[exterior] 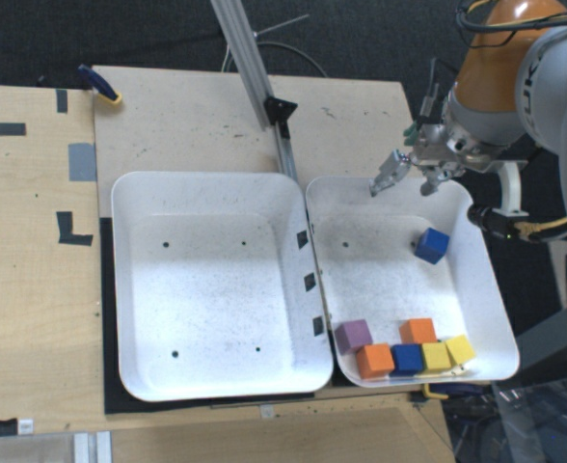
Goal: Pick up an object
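My gripper [405, 177] hangs above the far edge of the right bin [484, 287], its two fingers spread apart with nothing between them. A blue cube [432, 245] lies alone in the right bin, below and a little right of the gripper. Along the bin's near edge sits a cluster of cubes: a purple one [353, 334], two orange ones [375, 359] [418, 331], a second blue one [408, 357] and two yellow ones [438, 357] [459, 348].
The left bin [129, 287] stands beside the right one, with small black clips [310, 281] along the shared rim. A slanted metal rail [250, 56] runs down from the top to the bins' far junction. A blue and yellow tool [99, 84] lies on the bench at far left.
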You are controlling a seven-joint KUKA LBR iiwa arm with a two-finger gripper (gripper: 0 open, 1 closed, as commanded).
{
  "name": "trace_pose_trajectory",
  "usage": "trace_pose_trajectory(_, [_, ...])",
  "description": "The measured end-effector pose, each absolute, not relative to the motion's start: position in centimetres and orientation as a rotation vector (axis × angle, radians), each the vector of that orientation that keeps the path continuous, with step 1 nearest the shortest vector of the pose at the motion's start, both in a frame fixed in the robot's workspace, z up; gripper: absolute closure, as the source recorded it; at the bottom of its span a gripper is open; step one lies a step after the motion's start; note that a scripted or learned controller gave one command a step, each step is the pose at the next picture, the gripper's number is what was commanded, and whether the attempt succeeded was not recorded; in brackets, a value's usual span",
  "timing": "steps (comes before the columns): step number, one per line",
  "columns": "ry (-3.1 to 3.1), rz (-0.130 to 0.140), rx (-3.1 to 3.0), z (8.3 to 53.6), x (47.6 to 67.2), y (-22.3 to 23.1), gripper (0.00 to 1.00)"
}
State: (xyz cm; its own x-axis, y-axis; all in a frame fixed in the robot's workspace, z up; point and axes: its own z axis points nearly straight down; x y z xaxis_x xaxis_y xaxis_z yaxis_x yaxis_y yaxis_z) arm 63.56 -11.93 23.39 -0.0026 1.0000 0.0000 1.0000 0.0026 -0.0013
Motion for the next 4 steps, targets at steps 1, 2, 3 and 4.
trace_pose_trajectory(1, [-2.218, 0.005, -2.226, 23.2, 62.5, -17.7, 0.00])
trace_pose_trajectory(2, [-2.226, -0.002, -2.221, 25.1, 65.6, -19.1, 0.00])
trace_pose_trajectory(3, [-2.216, 0.010, -2.216, 14.5, 65.1, -20.9, 0.00])
trace_pose_trajectory(4, [-2.218, 0.008, -2.216, 8.8, 63.7, -20.8, 0.00])
